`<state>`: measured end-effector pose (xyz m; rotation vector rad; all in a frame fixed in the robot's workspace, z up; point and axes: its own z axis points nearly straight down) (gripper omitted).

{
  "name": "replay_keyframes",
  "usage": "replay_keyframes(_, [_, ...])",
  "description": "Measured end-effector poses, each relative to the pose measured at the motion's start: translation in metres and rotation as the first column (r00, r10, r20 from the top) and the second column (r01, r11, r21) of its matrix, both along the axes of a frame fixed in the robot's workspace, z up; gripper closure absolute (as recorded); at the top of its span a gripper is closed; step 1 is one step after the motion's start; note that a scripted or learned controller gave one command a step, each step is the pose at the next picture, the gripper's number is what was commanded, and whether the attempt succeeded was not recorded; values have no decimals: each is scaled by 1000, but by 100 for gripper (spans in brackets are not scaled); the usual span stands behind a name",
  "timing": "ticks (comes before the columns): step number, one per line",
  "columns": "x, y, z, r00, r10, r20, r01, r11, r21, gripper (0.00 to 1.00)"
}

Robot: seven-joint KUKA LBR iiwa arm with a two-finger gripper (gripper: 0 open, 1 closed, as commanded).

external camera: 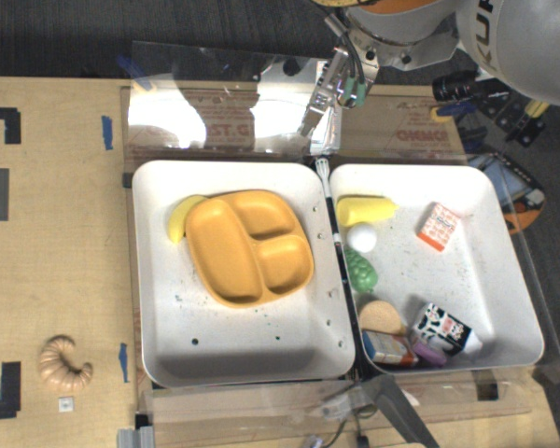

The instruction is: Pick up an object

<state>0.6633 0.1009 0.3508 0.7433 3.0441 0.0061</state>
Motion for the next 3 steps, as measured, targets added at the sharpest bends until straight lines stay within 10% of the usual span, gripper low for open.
replay_keyframes(1, [-47,74,-124,1000,-15,-16,15,1000,-1,100])
replay_keyframes(2, [-17,118,62,1000,-20,5,20,1000,4,100])
replay_keyframes(3, [-84,125,-11,998,60,-9,-60,998,-1,100])
